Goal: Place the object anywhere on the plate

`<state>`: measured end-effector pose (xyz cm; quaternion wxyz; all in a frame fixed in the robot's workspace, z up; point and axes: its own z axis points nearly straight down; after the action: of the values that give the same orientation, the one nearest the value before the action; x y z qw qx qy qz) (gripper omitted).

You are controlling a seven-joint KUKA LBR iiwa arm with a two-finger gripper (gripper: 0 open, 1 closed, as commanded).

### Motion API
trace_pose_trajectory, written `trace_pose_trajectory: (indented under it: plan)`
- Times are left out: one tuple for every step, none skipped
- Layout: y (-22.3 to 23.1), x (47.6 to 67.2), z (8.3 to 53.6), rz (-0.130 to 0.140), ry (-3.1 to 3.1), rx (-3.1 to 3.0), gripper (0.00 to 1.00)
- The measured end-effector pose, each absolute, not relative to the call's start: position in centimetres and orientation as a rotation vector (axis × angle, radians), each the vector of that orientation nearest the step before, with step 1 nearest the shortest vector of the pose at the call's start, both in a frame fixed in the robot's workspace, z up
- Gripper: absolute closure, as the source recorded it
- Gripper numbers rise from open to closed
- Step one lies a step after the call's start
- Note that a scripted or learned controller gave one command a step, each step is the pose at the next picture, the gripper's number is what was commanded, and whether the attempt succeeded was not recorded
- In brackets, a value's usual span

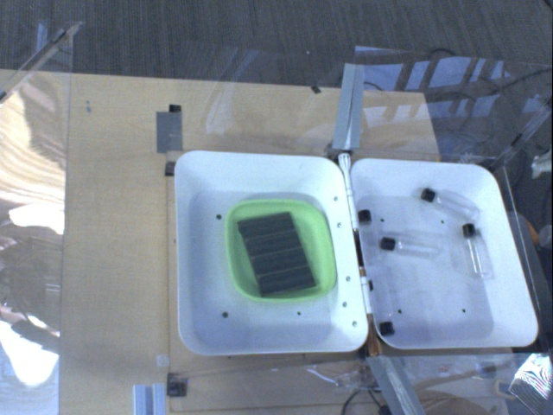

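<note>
On the wooden bench, the left white bin holds a green plate with the dark ribbed object already lying on it, so the task seems done; the end effector's state I cannot tell.

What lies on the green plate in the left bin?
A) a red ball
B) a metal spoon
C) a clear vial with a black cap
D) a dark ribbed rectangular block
D: a dark ribbed block rests tilted on the green plate in the left bin.
</note>
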<state>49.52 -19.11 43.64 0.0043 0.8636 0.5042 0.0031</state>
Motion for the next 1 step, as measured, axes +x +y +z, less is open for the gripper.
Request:
trace_pose_trajectory:
  plan:
    - [-19.7, 48.87, 43.29, 0.006, 2.11, 2.315, 0.0]
